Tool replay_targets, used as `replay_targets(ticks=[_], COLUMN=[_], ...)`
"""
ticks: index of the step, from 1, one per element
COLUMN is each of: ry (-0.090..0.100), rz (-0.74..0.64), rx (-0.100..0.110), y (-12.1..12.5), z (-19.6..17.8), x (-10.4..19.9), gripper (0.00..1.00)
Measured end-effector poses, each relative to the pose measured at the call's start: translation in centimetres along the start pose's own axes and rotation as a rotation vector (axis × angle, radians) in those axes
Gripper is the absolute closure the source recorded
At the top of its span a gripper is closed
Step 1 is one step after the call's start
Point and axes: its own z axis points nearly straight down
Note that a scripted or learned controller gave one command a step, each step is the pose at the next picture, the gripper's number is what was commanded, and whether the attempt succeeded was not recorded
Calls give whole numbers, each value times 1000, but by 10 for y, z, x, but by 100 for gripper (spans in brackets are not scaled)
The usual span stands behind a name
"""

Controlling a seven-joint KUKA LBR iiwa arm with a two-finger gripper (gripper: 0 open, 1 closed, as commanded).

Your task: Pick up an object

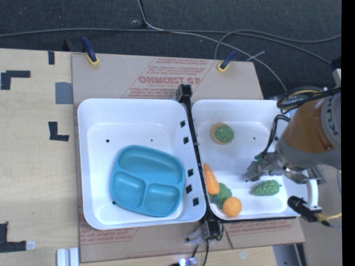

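— Hovering low in the right bin, is that the gripper?

— Yes, it sits dark and small under the grey wrist, just left of a green bumpy toy, perhaps a bunch of grapes. Whether it is parted or closed, I cannot tell; the arm's bulk and the blur hide that, and nothing shows clamped in it.

— How does the green piece lie?

— Long axis nearly left to right, tilted slightly, near the bin's lower right. The gripper is just beside its upper left end; touching or not is unclear.

— What else is in that bin?

— An orange carrot against the dividing wall, pointing up and a little left, its lower end meeting a green leafy piece. An orange ball lies just below that. Farther up, a round tan thing topped with green stands apart.

— And the left bin?

— A blue divided tray. Both bins rest on cardboard on the desk.
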Motion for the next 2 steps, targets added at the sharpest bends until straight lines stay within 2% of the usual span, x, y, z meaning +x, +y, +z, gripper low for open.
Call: replay_targets(ticks=[1, 2], ry=[0, -1], rz=[0, -1], rx=[-4, -5], y=[-7, 1], z=[-49, -94], x=[6, 6], gripper=[100, 100])
